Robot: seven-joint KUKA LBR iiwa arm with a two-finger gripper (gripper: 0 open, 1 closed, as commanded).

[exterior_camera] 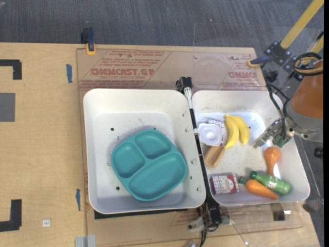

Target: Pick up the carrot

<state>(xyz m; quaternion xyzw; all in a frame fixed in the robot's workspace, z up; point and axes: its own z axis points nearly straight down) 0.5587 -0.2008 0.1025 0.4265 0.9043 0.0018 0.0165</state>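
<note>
Camera view: carrot (260, 190) lies in the right bin (303, 179), down in its 5 o'clock corner, near the front wall. Its long axis runs roughly from 10 o'clock to 4 o'clock. The thicker end sits at the 10 o'clock side and the narrower tip points toward 4 o'clock. A green bottle (271, 181) lies just beside it on the 12 o'clock side, almost parallel and touching or overlapping its upper edge. At 9 o'clock from the carrot is a red-and-white packet (224, 183).

The gripper (275, 134) hangs over the right bin's 3 o'clock side, well apart from the carrot, which lies toward 6 o'clock from it. Whether the claw is apart or together cannot be told at this angle. Nothing of the carrot is in it. Just below the gripper lies an orange piece (272, 156) with a pale lower end. Bananas (236, 129) lie at 9 o'clock from the gripper, with a white cup (211, 134) and a bun (214, 156) further that way.

The left bin (97, 138) holds a teal tray (149, 164).
</note>
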